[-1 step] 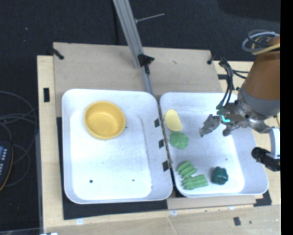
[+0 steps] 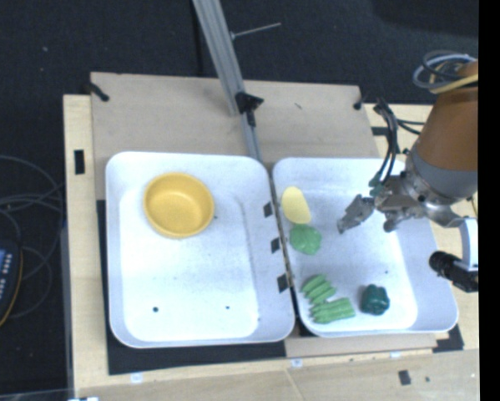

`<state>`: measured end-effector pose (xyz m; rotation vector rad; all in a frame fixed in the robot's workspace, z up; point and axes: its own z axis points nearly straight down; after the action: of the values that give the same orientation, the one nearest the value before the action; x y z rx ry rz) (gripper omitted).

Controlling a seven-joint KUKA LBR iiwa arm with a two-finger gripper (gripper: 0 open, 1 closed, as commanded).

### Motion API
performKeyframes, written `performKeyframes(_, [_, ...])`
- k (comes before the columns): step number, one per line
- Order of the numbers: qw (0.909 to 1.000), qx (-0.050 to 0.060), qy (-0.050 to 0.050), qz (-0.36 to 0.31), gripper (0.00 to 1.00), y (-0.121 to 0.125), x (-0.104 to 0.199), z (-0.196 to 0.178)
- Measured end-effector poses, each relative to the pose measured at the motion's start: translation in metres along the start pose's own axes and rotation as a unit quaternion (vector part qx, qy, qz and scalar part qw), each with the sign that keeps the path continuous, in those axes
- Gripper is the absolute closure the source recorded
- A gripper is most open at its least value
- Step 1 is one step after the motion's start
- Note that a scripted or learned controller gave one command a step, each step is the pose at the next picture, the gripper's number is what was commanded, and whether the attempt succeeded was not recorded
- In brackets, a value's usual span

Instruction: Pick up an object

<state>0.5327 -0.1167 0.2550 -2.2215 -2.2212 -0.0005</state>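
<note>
Five small objects lie in the right bin (image 2: pixel 425 249), any of them a candidate for the pick: a pale yellow piece (image 2: pixel 295 205) and a round light-green piece (image 2: pixel 305 240) along the bin's left wall, two ridged green pieces (image 2: pixel 325 299) touching each other near the front edge, and a dark green piece (image 2: pixel 374 299) just to their right. The gripper (image 2: pixel 371 215) hangs over the middle of this bin, above bare white floor, its two fingers spread apart with nothing between them; whether it is high or close to the floor cannot be told from this slanted view. In the left bin (image 2: pixel 191 307) a yellow bowl (image 2: pixel 179 205) sits toward the far left, well apart from the arm. The likely trouble lies in the crowding: the yellow and light-green pieces sit close to the divider, where a finger could strike the wall, and the two ridged pieces touch, so a closing grasp could nudge one aside or pinch both poorly. A straight descent from here would probably meet only floor.
</note>
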Motion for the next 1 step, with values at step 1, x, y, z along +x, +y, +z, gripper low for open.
performKeyframes(1, [1.0000,0.002,0.000,0.000,0.00,-0.0037,0.0089,0.0488])
